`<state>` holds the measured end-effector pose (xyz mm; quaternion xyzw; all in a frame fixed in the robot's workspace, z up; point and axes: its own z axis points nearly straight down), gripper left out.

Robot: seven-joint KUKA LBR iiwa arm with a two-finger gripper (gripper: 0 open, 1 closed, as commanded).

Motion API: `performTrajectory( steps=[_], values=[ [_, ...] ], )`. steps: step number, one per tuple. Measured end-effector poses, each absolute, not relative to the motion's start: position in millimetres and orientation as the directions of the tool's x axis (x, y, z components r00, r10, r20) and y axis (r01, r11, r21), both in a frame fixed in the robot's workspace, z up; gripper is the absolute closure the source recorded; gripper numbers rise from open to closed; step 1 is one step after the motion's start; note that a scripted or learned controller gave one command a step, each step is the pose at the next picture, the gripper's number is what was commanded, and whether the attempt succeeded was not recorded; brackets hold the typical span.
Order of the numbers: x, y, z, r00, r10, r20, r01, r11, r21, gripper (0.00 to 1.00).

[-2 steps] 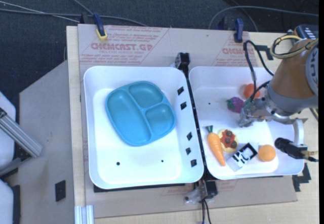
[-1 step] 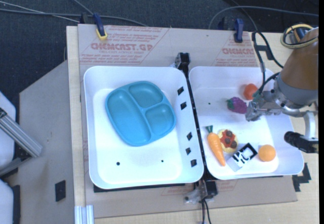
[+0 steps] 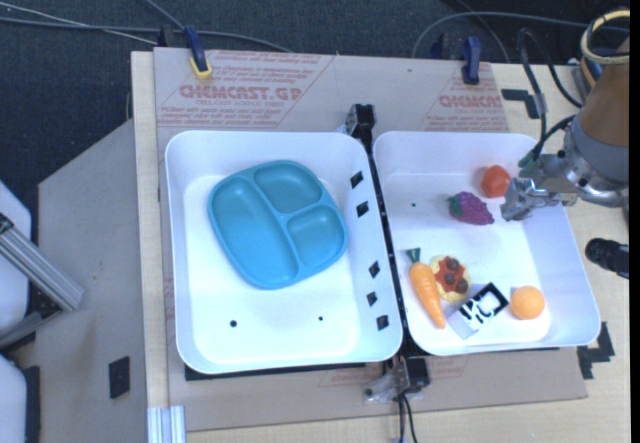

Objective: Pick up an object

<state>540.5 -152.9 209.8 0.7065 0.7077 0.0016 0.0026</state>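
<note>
The right bin (image 3: 560, 261) holds a purple grape bunch (image 3: 470, 208), a red tomato (image 3: 494, 181), an orange carrot (image 3: 427, 295), a small pizza-like toy (image 3: 451, 276), an orange ball (image 3: 527, 302) and a black-and-white tag card (image 3: 478, 309). My gripper (image 3: 523, 201) hangs over the bin's upper right part, just right of the grapes and below the tomato. Nothing shows between its fingers.
The left bin (image 3: 200, 331) carries a blue divided plate (image 3: 278, 222). Black clips run along the divider (image 3: 372, 221) between the bins. Cables and the arm's body crowd the right side beyond the bin.
</note>
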Motion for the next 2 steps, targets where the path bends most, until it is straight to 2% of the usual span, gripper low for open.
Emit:
performTrajectory(
  steps=[1,2],
  values=[
    [541.6,-152.8,229.3,-0.002,1.000,-0.001,1.000,0.002,0.004,1.00],
    [556.7,-102.4,235.2,-0.007,1.000,0.002,1.000,0.007,0.002,1.00]
  ],
)
